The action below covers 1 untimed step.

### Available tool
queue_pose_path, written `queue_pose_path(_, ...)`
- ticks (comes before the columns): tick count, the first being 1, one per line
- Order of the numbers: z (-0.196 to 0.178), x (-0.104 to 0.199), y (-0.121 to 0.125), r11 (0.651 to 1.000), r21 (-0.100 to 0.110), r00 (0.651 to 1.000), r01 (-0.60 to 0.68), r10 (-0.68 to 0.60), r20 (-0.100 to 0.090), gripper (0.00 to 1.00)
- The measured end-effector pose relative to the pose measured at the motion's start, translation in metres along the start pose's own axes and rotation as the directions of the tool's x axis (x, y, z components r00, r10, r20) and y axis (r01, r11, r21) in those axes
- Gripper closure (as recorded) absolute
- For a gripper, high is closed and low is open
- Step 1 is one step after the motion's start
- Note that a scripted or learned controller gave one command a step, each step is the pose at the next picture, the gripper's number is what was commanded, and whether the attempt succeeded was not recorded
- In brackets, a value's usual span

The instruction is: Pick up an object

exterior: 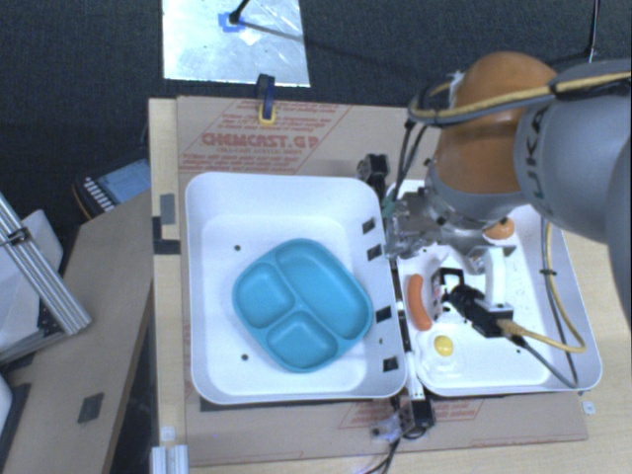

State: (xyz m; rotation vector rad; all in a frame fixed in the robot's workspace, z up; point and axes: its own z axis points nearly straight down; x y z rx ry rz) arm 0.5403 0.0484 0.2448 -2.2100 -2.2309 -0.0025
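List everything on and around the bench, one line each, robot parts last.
left bin: one, white, left half of the bench
right bin: one, white, beside it on the right
divided plate: one, blue, in the left bin
sausage: one, orange-red, by the right bin's left wall
fried egg: one, white with yellow yolk, near part of the right bin
orange object: one, orange, right bin, partly hidden by the arm
cardboard sheet: one, brown with red lettering, under both bins
foil sheet: one, silver, beyond the bench
arm: one, grey with orange band, over the right bin

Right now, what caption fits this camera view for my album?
Robot arm hangs over the right bin's sausage and egg; blue plate sits in the left bin.
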Motion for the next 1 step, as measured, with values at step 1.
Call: queue_pose_path(1,-0.0041,0.0507,-0.0159,1.0,0.0,1.0,0.001,-0.001,-0.001,1.0)
